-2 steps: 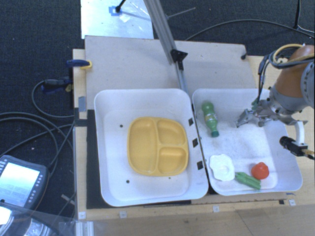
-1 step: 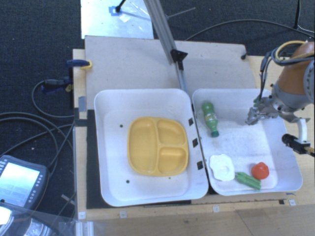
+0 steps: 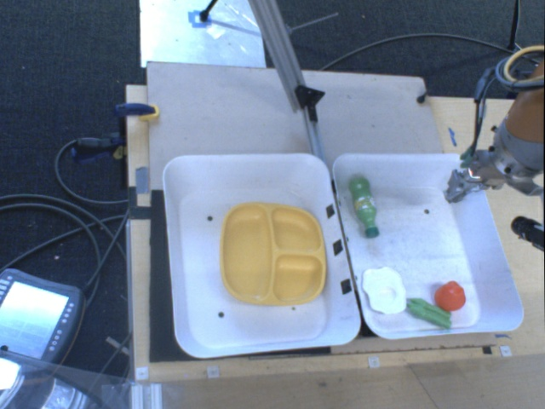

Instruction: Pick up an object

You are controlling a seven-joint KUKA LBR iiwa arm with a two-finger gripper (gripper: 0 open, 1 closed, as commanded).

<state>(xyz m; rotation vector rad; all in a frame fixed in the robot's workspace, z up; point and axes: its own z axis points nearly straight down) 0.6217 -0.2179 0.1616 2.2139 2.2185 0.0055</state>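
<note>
Hovering at the right edge of the frame, the end effector (image 3: 457, 186) is above the right bin (image 3: 490, 228); its opening I cannot tell. Green bottle (image 3: 364, 205), white piece (image 3: 384, 290), green vegetable (image 3: 429, 312) and tomato (image 3: 450, 296) lie inside.

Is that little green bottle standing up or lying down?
Lying down. The green bottle rests on its side on the floor of the right bin, its full length visible from above, cap end pointing toward the far rim.
</note>
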